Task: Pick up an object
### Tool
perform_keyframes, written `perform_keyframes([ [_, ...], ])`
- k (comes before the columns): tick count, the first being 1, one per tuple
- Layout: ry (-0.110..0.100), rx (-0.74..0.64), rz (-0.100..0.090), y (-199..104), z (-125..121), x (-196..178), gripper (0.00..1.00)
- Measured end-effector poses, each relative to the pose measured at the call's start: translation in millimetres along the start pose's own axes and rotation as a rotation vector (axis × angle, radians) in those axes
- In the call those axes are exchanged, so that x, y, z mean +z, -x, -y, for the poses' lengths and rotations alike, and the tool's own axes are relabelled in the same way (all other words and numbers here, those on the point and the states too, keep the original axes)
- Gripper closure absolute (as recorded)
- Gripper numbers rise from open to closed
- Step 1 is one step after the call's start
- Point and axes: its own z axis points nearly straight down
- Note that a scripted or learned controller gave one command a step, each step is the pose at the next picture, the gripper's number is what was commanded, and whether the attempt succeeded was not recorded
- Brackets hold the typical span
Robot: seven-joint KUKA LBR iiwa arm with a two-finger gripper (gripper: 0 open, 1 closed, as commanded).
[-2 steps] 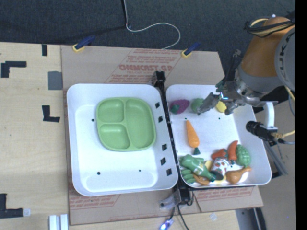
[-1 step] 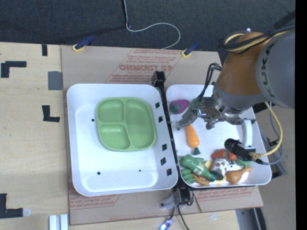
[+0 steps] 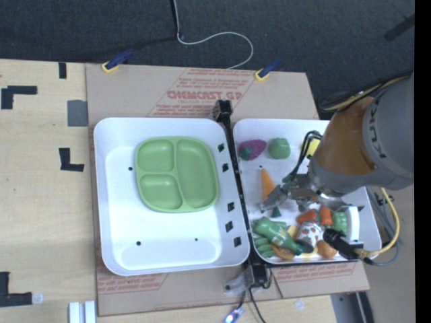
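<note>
The pick looks to be at its reaching stage – nothing is lifted yet, as far as the view shows. The grey arm [image 3: 363, 147] leans in over the right bin [image 3: 300, 128], and its gripper [image 3: 279, 197] hangs low among the small toy foods there; whether it is spread or closed cannot be told from above, and no object can be seen caught in it. An orange carrot-like piece [image 3: 267, 181] lies just beside the claw, on its left and a little farther from the camera, so it seems the likeliest target. A green piece [image 3: 269, 230] and a heap of mixed items [image 3: 310, 237] lie near, toward the bin's front edge – a purple piece [image 3: 252, 148] and a round green one [image 3: 279, 147] sit farther back. The left bin [image 3: 114, 207] carries a green divided plate [image 3: 178, 173]. Closing and lifting are left.
</note>
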Motion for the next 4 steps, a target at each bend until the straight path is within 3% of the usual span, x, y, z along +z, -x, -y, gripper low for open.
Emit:
perform_keyframes([
  [1,0.009,-0.007,0.000,-6.8,-24.1,37.1,0.00],
  [2,0.012,-0.006,0.001,-6.3,-24.2,24.5,1.00],
  [3,0.026,-0.015,0.000,-55.2,-120.7,-72.5,1.00],
  [4,0.011,-0.010,0.001,-51.9,-115.0,-75.8,1.00],
])
